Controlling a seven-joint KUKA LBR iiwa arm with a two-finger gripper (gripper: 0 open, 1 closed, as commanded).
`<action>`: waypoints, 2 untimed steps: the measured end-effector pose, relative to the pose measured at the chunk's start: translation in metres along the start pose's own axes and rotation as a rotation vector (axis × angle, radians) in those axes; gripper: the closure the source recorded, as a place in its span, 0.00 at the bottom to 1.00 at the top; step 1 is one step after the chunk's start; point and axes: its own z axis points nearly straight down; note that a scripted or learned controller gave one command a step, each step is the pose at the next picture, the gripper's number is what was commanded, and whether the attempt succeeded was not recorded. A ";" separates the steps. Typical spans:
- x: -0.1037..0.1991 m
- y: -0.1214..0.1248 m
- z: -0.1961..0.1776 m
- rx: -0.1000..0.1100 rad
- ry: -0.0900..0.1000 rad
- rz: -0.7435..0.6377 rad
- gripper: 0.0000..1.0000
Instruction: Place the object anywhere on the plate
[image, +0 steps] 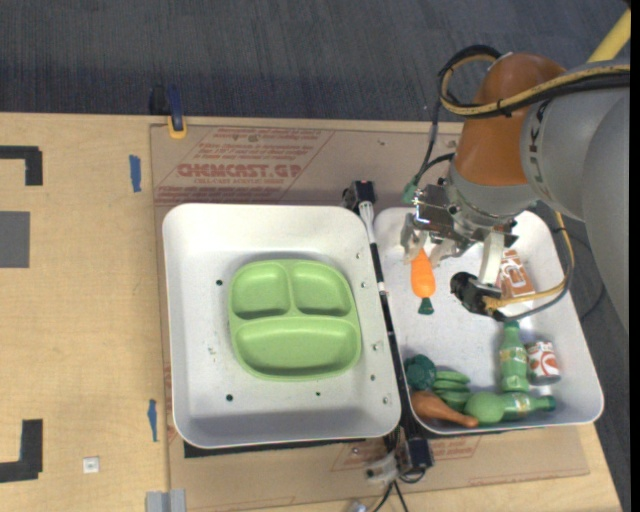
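A light green divided plate lies in the middle of the left white bin. My gripper hangs over the upper left part of the right bin, close to the wall between the two bins. A small orange toy carrot with a green tip hangs from the fingers, its upper end pinched between them and the tip pointing down. The carrot is to the right of the plate, on the right bin's side of the divider.
The right bin holds a red and white carton, an upright green bottle, a red and white can, a lying green bottle, dark green vegetables and an orange vegetable. A black cable loops under the wrist.
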 end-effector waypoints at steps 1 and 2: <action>0.083 -0.050 0.003 0.003 0.001 -0.131 1.00; 0.079 -0.049 0.003 0.001 -0.002 -0.124 0.00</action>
